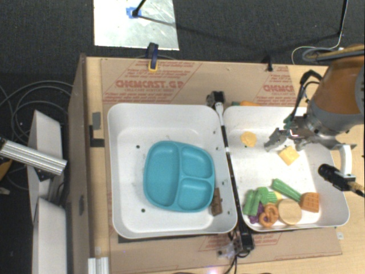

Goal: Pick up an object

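Toy food [279, 204]: piled in the right bin's [251, 170] near corner.
Blue plate [178, 176]: in the left bin [131, 153].
Claw [278, 140]: fingers apart, holding nothing, over the right bin beside a yellow block [289, 155].
Board writing [149, 84]: red "CHEMCAST".

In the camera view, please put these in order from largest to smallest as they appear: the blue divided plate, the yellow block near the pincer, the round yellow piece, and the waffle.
1. Blue divided plate, by far the largest.
2. Waffle and yellow block: they look about alike, so I do not rank them.
3. Round yellow piece, slightly the smallest.
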Tool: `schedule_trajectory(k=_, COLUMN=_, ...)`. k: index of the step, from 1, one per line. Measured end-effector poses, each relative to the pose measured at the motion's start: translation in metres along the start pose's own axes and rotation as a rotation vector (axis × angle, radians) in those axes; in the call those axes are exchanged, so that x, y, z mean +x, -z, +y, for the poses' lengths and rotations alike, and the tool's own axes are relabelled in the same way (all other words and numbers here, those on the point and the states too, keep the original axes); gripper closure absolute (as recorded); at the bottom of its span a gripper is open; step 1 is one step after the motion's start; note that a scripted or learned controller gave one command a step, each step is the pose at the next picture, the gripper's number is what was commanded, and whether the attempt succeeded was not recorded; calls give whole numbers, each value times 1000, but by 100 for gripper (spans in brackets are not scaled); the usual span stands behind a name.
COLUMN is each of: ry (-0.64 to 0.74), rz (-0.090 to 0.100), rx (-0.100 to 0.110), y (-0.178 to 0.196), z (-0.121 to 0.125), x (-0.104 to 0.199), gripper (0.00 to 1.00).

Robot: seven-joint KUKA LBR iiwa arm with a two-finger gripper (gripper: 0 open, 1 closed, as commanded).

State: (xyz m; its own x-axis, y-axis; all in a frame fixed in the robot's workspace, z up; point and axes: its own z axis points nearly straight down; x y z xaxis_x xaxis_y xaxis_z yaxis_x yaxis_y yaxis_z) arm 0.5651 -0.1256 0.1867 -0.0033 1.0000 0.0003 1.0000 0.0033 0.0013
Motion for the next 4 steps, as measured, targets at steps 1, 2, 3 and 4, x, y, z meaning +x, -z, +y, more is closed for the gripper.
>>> schedule_trajectory(k=1, ry=4, rz=0, rx=3, y=-108, z=46, x=18, gripper=0)
schedule_trajectory(k=2, ry=4, rz=0, rx=-5, y=-101, z=88, x=38, gripper=0)
schedule_trajectory(k=3, ry=1, rz=0, rx=-1, y=-102, z=86, x=36, gripper=0)
schedule_trajectory(k=4, ry=4, rz=1, rx=-6, y=-90, z=88, x=36, gripper=100)
